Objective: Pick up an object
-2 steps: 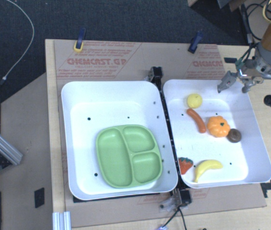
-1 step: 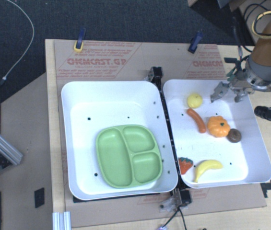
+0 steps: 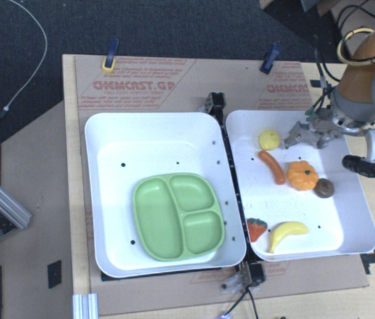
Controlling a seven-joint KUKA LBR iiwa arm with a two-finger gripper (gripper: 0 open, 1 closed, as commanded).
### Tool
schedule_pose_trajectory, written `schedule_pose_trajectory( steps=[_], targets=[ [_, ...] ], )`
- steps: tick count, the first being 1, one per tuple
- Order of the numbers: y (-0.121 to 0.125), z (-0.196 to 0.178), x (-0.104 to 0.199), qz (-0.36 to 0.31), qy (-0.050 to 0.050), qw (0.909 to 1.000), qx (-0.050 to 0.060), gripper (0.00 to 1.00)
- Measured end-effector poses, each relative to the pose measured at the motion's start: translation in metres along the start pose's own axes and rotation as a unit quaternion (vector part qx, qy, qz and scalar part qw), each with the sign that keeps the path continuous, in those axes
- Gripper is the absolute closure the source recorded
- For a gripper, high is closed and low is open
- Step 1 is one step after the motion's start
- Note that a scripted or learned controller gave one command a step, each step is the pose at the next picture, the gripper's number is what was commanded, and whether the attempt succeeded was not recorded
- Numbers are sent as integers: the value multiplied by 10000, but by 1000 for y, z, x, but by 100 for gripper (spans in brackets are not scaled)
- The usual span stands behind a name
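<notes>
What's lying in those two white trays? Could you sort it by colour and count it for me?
Yellow: 2, a lemon and a banana
Orange: 2, a sausage and a small pumpkin
Red: 1, a strawberry
Brown: 1, a small round thing
Green: 1, a divided plate, alone in the left tray
Total: 7

Dark blue carpet (image 3: pixel 141 12) (white cable (image 3: pixel 38 28) trailing), cardboard-topped bench (image 3: pixel 174 78).
</notes>
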State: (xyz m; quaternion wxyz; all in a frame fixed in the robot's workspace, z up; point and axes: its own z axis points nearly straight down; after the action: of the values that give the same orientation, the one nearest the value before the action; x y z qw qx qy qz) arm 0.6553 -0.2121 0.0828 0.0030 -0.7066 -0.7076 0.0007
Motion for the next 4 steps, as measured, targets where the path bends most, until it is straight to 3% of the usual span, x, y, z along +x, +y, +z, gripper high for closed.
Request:
schedule_pose_trajectory(
  steps=[1, 4],
  targets=[
    [2, -13, -1, -7, -19, 10000, -30, 100],
    [-6, -176, 0, 8, -34, 10000, -68, 100]
  ],
)
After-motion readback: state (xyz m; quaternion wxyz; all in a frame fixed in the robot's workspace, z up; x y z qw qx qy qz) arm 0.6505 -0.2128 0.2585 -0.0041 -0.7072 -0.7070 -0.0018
